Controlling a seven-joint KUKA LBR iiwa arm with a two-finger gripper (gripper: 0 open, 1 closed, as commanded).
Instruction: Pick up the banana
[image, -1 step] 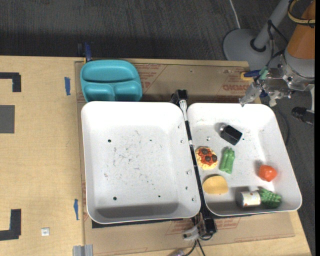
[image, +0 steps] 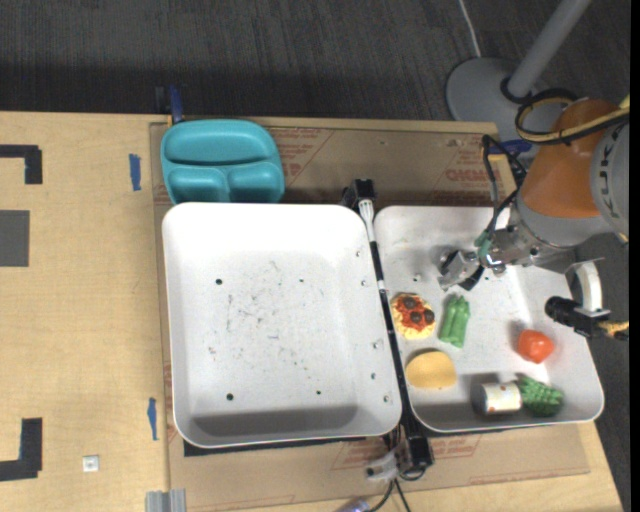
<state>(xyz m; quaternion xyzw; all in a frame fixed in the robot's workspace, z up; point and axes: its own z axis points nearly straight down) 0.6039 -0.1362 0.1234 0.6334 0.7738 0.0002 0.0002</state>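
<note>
Your gripper (image: 463, 266), open or closed I can't tell, is hanging apart from the yellowish lump (image: 432, 370), maybe the banana, likely light and slippery, so you're wanting its middle.

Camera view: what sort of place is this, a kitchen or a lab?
Most likely a robotics lab bench: two white bins taped to cardboard, toy food in the right one, and a grey-orange arm reaching in.

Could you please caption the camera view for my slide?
Pincer hovers above toy foods in the right bin; left bin alongside.
</note>
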